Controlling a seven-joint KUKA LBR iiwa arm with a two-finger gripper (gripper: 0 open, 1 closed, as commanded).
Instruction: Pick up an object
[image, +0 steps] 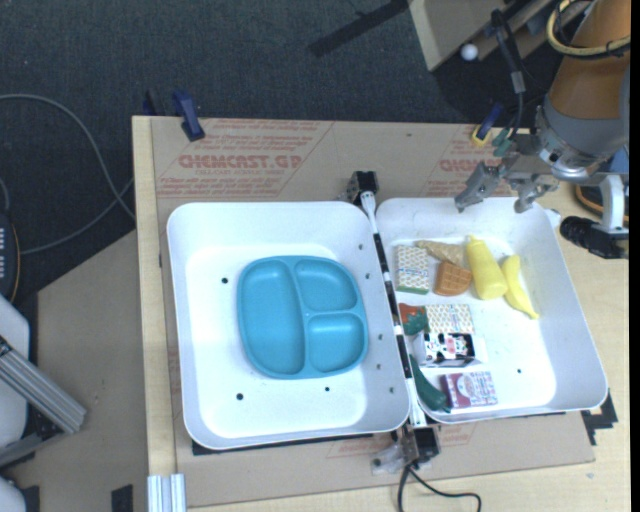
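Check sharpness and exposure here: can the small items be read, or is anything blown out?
Camera view: lighting even and soft; the right bin rim is bright, not clipped; the blue tray reads cleanly; small packets look soft, print unreadable; gripper slightly blurred.

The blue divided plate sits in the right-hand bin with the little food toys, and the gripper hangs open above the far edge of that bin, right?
Not quite. The camera view shows the blue divided plate alone in the left bin. The food toys lie in the right bin, and the gripper does hang open above that bin's far edge.
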